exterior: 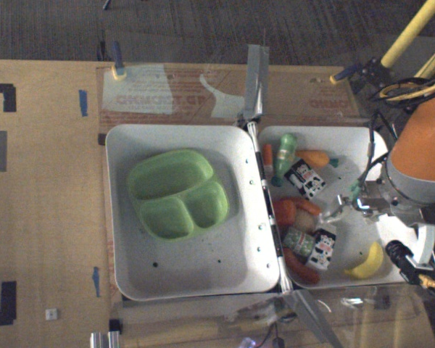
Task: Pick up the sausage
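Crowding the right bin [362, 138] along its left wall are toy foods: a green bottle [285, 153], an orange carrot [313, 157], two cow-print milk cartons [305, 178], a red tomato-like piece [285, 210]. The sausage [301, 268], reddish-brown, lies at the near-left corner, against the near rim, just beside the second carton [322, 247]. A yellow banana [367, 262] sits near the near-right rim. Open floor remains in the bin's middle and right.

The gripper [346, 204] hangs over that middle, fingers slightly apart, nothing between them, well apart from the sausage.

The left bin [123, 216] holds a green divided plate [177, 193], with bare floor around it. Bins rest on a brown cardboard-covered bench [43, 194] with blue tape marks; dark carpet lies beyond.

The arm's orange band [420, 140] is cut off at the right edge. Small items beneath the tomato piece are hard to identify.
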Action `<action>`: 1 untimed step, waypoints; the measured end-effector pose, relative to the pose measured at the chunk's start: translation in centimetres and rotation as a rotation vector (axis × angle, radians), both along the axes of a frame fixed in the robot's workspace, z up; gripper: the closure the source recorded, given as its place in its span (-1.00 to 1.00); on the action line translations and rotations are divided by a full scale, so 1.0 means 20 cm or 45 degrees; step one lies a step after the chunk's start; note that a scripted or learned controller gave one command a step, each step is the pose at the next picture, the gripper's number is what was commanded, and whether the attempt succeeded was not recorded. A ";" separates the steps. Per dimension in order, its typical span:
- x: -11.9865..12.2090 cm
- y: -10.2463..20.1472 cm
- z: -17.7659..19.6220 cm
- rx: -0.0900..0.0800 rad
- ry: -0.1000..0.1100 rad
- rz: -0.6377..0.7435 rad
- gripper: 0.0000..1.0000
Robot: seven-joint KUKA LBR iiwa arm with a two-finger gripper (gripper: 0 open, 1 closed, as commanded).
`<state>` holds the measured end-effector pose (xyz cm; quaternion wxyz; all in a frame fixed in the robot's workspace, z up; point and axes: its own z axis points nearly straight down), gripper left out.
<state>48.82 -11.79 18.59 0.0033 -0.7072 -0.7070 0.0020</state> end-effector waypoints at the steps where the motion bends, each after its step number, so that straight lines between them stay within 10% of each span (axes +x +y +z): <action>1: 0.18 0.10 -0.43 -0.002 -0.019 0.069 -1.00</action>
